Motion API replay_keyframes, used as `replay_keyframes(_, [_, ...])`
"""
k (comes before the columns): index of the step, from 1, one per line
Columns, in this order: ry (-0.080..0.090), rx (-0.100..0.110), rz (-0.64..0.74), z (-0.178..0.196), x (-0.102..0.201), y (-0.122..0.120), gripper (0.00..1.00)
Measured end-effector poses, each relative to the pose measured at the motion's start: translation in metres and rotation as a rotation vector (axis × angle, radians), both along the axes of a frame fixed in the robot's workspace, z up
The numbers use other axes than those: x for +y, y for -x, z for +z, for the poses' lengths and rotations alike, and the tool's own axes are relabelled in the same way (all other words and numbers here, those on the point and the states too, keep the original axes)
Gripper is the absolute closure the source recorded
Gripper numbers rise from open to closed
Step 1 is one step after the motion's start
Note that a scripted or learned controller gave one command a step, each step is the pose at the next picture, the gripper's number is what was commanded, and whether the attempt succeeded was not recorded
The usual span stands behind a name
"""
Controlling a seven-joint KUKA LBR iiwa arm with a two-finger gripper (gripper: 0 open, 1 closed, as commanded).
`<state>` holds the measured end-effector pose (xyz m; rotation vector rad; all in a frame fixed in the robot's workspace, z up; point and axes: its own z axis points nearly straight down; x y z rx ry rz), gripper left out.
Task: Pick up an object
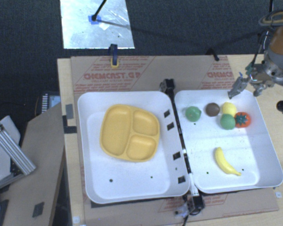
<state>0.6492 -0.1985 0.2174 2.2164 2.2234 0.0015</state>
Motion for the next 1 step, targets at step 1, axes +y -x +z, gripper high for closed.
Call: replay_keyframes(1, [-0.001, 0.003, 0.004, -0.0591, 0.0057, -0.0060, 0.00])
